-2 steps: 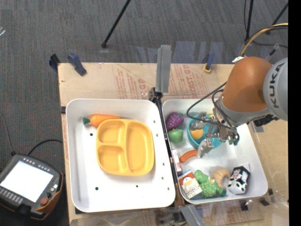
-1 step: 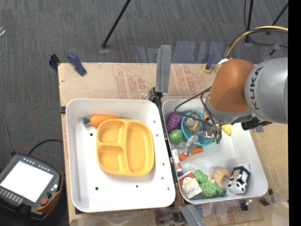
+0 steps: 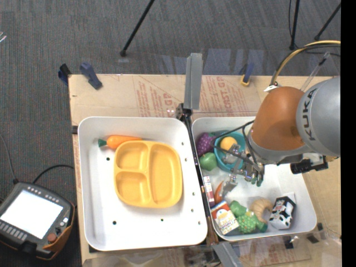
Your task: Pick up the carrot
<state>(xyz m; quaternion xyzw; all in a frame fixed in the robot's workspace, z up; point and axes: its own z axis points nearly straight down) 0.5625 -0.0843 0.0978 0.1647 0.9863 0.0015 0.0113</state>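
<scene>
The carrot is orange with a green stub at its left end. It lies in the left bin, against the top-left rim of a yellow divided plate. My gripper hangs over the middle of the right bin, far to the right of the carrot. It is open with nothing between its fingers. The grey arm with its orange band covers the bin's upper right part.
The right bin holds purple grapes, a green fruit, a teal bowl with a yellow item, a small red-orange piece, a carton, green vegetables and a cow figure. A divider wall separates the bins.
</scene>
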